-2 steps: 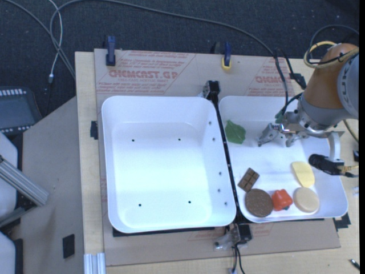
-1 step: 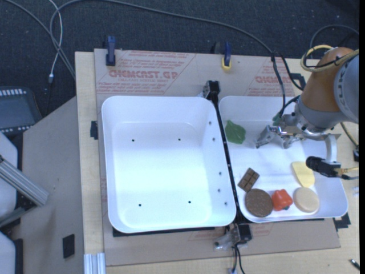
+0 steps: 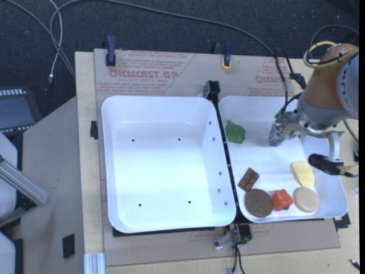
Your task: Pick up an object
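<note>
The arm [image 3: 328,90] is hovering over the right bin [image 3: 268,110], its pincer [image 3: 278,135], whose state I cannot tell, hanging near the green object [image 3: 235,132] yet risking closing on bare floor between it and the yellow piece [image 3: 303,173].

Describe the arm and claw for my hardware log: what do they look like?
The arm is bulky and rounded, grey with an orange band above the wrist. Black and yellow cables loop over its top. The claw is small, grey metal, with a black fitting beside it.
</note>
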Robot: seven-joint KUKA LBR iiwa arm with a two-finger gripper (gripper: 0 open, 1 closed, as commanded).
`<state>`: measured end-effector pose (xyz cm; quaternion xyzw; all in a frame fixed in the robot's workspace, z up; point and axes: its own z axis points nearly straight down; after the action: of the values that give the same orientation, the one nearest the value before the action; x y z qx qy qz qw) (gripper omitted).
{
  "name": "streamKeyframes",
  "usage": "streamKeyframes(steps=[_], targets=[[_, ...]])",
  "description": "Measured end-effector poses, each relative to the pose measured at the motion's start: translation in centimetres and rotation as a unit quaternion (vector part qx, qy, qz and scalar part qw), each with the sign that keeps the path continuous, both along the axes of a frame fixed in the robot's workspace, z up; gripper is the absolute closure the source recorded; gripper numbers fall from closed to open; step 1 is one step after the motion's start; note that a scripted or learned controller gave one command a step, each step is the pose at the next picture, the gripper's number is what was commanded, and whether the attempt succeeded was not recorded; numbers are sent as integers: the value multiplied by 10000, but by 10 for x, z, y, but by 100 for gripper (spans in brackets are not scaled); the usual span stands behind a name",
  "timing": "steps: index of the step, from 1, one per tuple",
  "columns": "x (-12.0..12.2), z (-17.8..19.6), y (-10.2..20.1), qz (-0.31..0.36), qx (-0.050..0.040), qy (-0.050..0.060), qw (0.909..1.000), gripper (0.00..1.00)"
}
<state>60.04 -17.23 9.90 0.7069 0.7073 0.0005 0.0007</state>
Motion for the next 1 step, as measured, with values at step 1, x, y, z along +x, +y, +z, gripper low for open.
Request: streamKeyframes(steps=[1], targets=[[2, 43, 3, 0, -2, -13, 10000, 100]])
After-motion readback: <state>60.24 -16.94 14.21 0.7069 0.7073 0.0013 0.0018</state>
